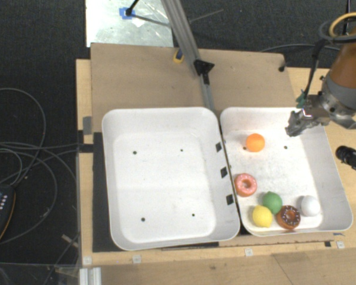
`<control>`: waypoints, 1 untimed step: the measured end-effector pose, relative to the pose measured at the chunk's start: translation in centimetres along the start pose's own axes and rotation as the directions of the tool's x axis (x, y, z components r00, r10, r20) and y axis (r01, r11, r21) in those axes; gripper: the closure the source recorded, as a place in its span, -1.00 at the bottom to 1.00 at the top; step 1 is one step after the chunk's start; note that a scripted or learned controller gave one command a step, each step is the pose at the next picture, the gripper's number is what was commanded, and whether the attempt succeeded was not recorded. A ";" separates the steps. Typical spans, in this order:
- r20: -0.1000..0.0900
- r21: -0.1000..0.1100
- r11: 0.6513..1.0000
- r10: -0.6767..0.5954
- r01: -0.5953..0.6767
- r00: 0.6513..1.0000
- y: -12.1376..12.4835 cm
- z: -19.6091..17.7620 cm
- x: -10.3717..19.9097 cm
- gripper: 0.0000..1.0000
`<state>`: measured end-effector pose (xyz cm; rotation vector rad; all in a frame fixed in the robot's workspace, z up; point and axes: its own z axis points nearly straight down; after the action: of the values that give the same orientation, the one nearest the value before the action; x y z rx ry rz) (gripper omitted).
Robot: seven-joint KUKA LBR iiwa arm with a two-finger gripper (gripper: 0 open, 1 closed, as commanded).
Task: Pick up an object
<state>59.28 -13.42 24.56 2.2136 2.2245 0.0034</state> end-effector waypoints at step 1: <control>-0.002 0.004 1.000 -0.004 0.004 1.000 -0.3 0.6 4.4 1.00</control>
<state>58.93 -9.01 23.93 2.2118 2.2320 0.0018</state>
